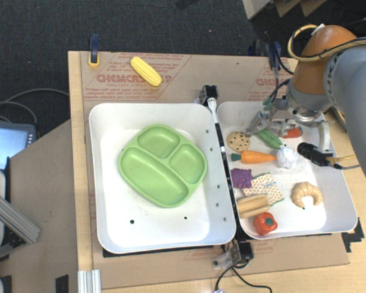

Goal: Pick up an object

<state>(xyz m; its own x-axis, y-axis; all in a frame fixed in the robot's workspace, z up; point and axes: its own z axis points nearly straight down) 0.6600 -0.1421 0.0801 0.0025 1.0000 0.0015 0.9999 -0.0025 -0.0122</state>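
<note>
On my desk's cardboard sheet (189,72) I see a yellow toy corn cob (146,71) beside a blue clamp (94,50).

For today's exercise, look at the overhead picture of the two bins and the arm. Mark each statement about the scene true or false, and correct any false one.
1. The green divided plate lies in the left bin. True.
2. The corn cob lies inside the right bin. False: it lies on the bench board behind the left bin, outside both bins.
3. The carrot lies in the right bin, near the cookie. True.
4. The croissant rests on the green plate. False: it lies in the right bin.
5. The arm's gripper is over the left bin. False: it is over the far part of the right bin.
</note>
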